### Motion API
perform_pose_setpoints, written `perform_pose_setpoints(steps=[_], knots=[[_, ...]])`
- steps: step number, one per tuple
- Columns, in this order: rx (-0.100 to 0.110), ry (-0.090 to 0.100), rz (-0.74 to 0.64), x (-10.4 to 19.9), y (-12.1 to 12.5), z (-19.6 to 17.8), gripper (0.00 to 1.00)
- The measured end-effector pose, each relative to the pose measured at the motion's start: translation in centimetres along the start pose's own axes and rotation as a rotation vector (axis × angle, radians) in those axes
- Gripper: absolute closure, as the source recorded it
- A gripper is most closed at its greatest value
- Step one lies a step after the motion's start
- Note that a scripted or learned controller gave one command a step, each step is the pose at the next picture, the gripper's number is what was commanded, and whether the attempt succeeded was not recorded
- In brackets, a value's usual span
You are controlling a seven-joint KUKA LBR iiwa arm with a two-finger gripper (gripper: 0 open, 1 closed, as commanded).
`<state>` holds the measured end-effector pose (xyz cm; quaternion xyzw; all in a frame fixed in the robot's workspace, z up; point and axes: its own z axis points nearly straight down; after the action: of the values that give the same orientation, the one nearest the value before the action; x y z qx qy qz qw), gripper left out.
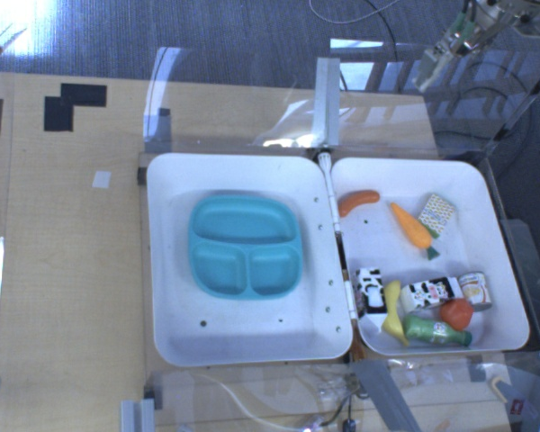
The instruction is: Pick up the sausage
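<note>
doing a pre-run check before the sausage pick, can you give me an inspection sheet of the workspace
surface: wooden bench bearing a left bin and a right bin, both white, side by side
job's things: sausage lying loose at the right bin's upper left, near the divider
clutter: carrot, patterned box, cow-print carton, banana, milk carton, tin, tomato, green bottle; blue sectioned plate in the left bin
grippers: gripper raised beyond the bins' far edge, holding nothing seen
cables: thin looped cable on the floor
surroundings: dark carpet
</note>
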<state>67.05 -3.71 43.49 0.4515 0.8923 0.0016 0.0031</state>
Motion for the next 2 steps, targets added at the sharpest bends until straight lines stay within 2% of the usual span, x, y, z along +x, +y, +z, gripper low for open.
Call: perform_pose_setpoints(steps=[1, 2], knots=[[0.001, 0.001, -0.162, 3.5, 2.6, 0.1, 1.00], [-0.006, -0.003, -0.165, 3.5, 2.8, -1.0, 1.00]])
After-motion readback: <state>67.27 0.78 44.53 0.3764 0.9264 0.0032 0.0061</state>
